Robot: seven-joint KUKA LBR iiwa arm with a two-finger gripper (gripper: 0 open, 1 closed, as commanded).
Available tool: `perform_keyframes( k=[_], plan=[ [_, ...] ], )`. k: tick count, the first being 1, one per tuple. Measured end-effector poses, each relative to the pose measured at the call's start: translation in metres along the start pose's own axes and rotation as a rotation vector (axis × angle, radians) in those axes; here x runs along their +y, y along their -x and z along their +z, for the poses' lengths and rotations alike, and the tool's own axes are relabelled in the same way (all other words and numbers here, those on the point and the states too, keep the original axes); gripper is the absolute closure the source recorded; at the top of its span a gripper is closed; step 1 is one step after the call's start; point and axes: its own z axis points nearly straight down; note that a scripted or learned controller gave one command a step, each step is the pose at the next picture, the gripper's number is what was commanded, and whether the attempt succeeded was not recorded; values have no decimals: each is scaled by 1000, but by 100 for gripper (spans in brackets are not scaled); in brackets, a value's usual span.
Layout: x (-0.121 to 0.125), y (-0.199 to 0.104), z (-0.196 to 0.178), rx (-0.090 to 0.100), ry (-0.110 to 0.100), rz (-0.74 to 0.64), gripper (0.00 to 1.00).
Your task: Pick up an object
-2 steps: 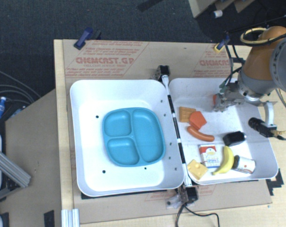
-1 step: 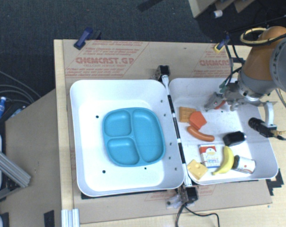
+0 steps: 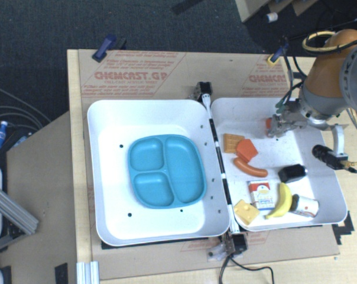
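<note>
Gripper [image 3: 277, 126] hangs low over the far part of the right bin [image 3: 329, 185], arm coming in from the right w/ its orange band above the wrist; whether anything is pinched can't be told at this res, and a small orange-red bit shows right beside the tip, unclear if that's a toy or part of the tool. No object is visibly lifted, so the pick isn't made yet by my read. Candidates all sit in the right bin: a tan cracker-like square [image 3: 233, 142] touching a red-orange wedge [image 3: 246, 149], a hot dog [image 3: 251, 169] just below them, a black block [image 3: 292, 173] near the middle, a small red-and-white box [image 3: 260, 194] next to a banana [image 3: 282, 200], a yellow cheese-like wedge [image 3: 244, 212] at the near corner, and a small white can [image 3: 305, 206] lying against the banana. Left bin [image 3: 107, 176] holds a blue divided plate [image 3: 166, 170], not a sensible target. To do this well: go for sth standing apart, e.g. the black block, which has bare floor around it; centre over it, align to its short side, descend straight. Avoid the cracker/wedge pair and the banana/box/can cluster, since neighbours will likely get nudged or block one side. Lift vertically before any sideways move, keep clear of the bin wall.
</note>
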Motion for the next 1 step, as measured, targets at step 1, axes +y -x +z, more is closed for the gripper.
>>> perform_keyframes(
  k=[1],
  plan=[
    [0,0,0,0,0,0,0]
  ],
)
